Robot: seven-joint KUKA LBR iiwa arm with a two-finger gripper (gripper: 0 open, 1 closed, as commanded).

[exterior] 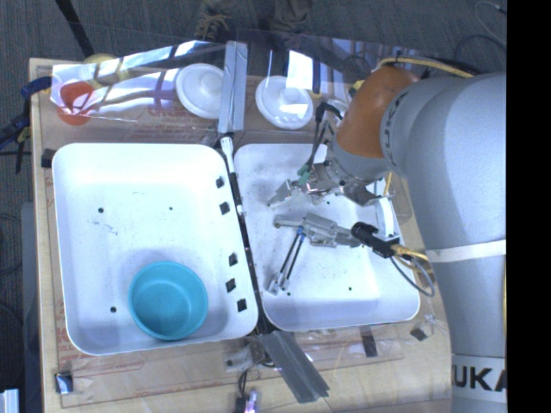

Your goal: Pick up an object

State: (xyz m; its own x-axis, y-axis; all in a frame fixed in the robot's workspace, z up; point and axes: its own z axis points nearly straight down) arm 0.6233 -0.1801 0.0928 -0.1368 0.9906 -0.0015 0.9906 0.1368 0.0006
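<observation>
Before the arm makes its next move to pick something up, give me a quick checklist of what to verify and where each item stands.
1. Gripper is over the right bin: ok.
2. Fingers are apart with nothing between them: ok.
3. A target is within reach: thin metal rods lie on the right bin's floor, close beside the gripper: ok.
4. What those rods are, and whether they would grip easily: cannot tell.
5. Teal bowl sits in the left bin, well apart from the arm: ok.
</observation>
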